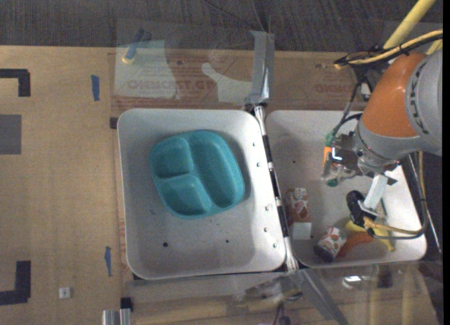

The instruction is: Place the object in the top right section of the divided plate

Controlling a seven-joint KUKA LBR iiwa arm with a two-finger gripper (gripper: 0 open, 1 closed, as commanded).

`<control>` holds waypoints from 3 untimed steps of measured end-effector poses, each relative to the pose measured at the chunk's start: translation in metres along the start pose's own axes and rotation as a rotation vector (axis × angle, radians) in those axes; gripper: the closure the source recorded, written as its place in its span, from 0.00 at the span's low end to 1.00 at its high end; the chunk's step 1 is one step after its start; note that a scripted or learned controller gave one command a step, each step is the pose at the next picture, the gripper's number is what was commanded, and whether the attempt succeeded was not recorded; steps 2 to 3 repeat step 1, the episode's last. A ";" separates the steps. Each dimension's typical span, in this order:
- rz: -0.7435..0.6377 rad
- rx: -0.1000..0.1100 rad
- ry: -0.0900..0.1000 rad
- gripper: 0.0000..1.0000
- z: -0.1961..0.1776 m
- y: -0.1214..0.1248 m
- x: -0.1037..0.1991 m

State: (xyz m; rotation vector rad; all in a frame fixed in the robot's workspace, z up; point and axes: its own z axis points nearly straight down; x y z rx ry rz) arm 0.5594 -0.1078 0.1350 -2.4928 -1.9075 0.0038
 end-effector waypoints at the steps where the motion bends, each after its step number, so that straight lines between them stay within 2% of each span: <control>1: -0.155 -0.005 0.000 1.00 -0.050 0.030 0.084; 3: -0.155 -0.005 0.000 1.00 -0.050 0.030 0.084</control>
